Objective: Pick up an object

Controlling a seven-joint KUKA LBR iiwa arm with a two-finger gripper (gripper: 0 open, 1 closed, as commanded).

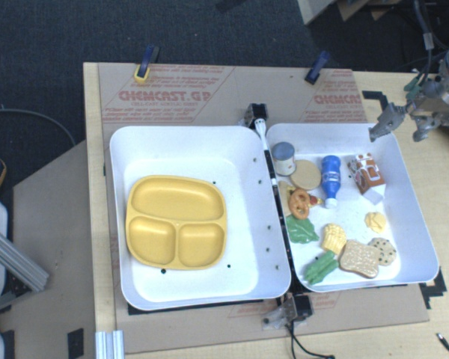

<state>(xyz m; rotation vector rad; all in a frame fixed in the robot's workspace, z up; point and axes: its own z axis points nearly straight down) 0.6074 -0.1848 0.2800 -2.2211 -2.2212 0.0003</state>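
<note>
Nearest the camera, at the right bin's front edge, lie a toast slice, a cookie and a green pod. Behind them sit a corn cob, a lettuce leaf, a pretzel, a yellow pastry, a blue bottle, a tan disc, a grey can and a small house: eleven items, one of each. One yellow tray fills the left bin. The gripper hovers over the right bin's far corner, fingers spread, grasping nothing. It looks like the approach step; next it should choose an item, descend and close.
</note>
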